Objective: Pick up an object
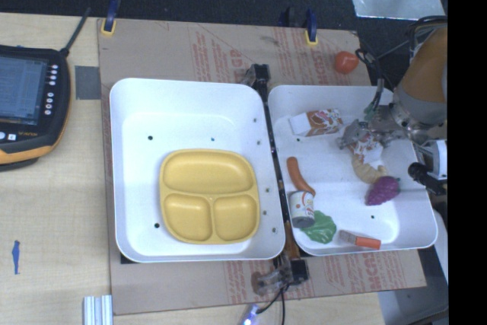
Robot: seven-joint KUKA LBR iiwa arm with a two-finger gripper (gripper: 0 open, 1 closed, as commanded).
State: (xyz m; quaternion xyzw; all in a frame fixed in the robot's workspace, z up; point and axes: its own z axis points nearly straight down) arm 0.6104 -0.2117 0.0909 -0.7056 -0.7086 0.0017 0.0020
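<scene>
Objects for picking lie in the right bin, a shallow white plastic tray with rounded corners. Contents: a small printed carton, lying flat; an orange sausage-shaped piece; a small printed can, on its side; a green leaf-shaped piece, touching the can; an orange-tipped marker; a purple grape cluster; a tan lumpy item. Print on carton and can is too small to read. The left bin holds a glossy yellow plate with three compartments. The pincer sits low over the right bin's far-right area, above a crumpled printed item; its state cannot be determined. An orange ball rests on the cardboard-covered surface.
</scene>
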